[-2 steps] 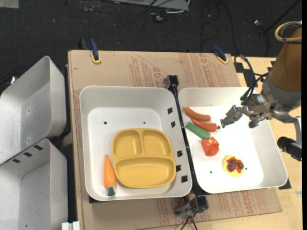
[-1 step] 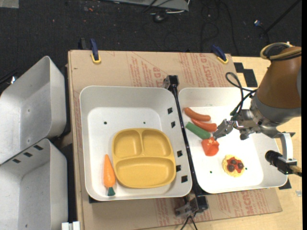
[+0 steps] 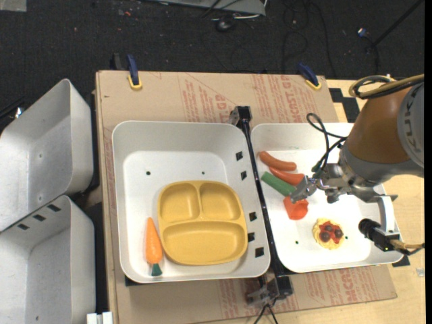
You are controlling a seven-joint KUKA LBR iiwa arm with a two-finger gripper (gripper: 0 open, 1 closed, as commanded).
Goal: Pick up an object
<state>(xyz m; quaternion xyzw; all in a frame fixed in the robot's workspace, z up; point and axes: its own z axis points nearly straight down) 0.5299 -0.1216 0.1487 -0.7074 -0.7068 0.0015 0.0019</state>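
The tool [image 3: 305,190] sits low in the right bin [image 3: 358,256], touching the red-and-green carrot [image 3: 291,198]; I can't tell its opening. Brown desk [image 3: 196,93]; dark, cable-strewn floor [image 3: 67,39] beyond.

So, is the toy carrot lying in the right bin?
No, the toy carrot lies in the left bin, beside the yellow divided plate.

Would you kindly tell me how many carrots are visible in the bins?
2. One carrot lies in the left bin beside the yellow tray; a second carrot lies in the right bin near the pincer. The arm may hide others.
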